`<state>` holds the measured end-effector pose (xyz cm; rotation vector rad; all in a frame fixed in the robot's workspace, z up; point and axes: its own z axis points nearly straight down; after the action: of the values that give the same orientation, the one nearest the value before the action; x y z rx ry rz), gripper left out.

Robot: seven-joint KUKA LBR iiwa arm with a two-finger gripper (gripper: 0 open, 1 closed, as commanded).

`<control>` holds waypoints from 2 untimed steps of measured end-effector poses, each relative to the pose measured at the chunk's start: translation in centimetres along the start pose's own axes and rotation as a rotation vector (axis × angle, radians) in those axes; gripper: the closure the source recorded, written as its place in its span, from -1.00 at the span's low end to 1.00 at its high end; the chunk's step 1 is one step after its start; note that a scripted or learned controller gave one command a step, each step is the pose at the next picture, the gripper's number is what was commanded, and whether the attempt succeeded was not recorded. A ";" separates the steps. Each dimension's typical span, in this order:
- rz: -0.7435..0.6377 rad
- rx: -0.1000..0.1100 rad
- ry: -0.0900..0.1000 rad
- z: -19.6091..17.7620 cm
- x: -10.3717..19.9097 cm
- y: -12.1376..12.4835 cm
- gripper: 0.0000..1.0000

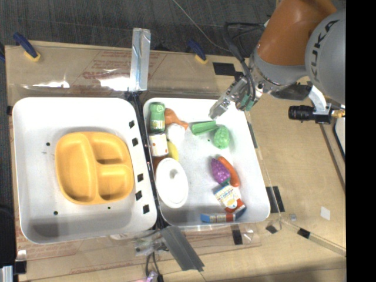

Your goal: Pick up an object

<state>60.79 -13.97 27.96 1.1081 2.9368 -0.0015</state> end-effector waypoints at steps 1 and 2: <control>0.143 0.001 0.001 -3.5 -2.9 2.4 1.00; 0.467 0.008 0.008 -0.7 1.1 1.2 1.00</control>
<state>60.75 -12.37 28.65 1.7634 2.6084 -0.0076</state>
